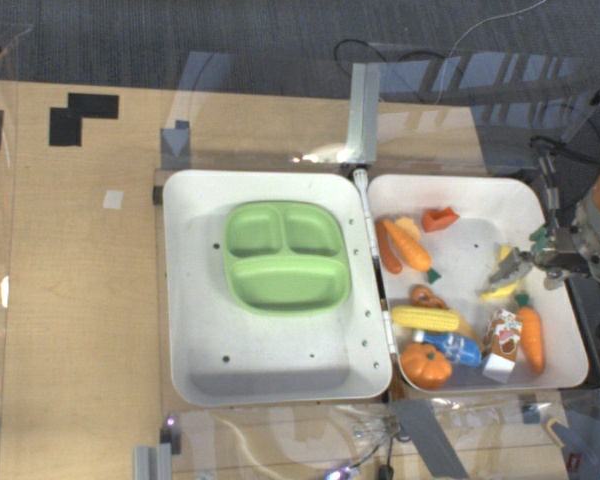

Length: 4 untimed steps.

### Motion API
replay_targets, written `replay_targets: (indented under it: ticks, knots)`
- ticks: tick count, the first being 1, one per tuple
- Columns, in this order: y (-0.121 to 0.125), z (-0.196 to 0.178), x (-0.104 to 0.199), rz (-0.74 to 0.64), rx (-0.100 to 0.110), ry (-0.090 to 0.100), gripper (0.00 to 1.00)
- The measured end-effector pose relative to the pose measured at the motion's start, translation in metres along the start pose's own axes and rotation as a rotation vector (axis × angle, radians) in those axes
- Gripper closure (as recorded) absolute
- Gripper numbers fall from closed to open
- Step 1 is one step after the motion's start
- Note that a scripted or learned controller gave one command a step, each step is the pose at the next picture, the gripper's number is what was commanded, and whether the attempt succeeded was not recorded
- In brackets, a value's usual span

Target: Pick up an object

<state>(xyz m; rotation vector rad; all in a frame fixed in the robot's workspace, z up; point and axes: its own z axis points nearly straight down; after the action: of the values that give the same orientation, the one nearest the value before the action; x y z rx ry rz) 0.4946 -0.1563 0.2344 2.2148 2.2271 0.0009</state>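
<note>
The right bin (480, 193) holds several toy foods. Among them are an orange carrot (408, 245), a red piece (439, 218), a corn cob (425, 319), a blue bottle (454, 348), a small pumpkin (426, 365) and a second carrot (531, 338). My gripper (516, 268) reaches in from the right over the bin's right side, directly above a yellow banana-like piece (499, 290). It partly covers that piece. I cannot make out anything held in it.
The left bin (195, 298) carries a green divided plate (285, 257). A metal post (364, 113) stands behind the seam between the bins. A pretzel (426, 296) and a small carton (502, 330) lie close to the corn and the second carrot.
</note>
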Motion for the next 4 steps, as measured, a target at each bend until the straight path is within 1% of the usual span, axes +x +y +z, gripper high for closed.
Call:
replay_targets:
  ticks: [1,2,3,4]
  knots:
    - [0.046,0.086,0.044,-0.2,0.001,0.001,0.0]
    - [0.125,0.146,0.033,-0.189,-0.011,-0.002,0.0]
    - [0.127,0.136,0.035,-0.193,-0.014,0.0,1.0]
    - [0.176,0.05,0.086,-0.13,-0.003,-0.001,1.0]
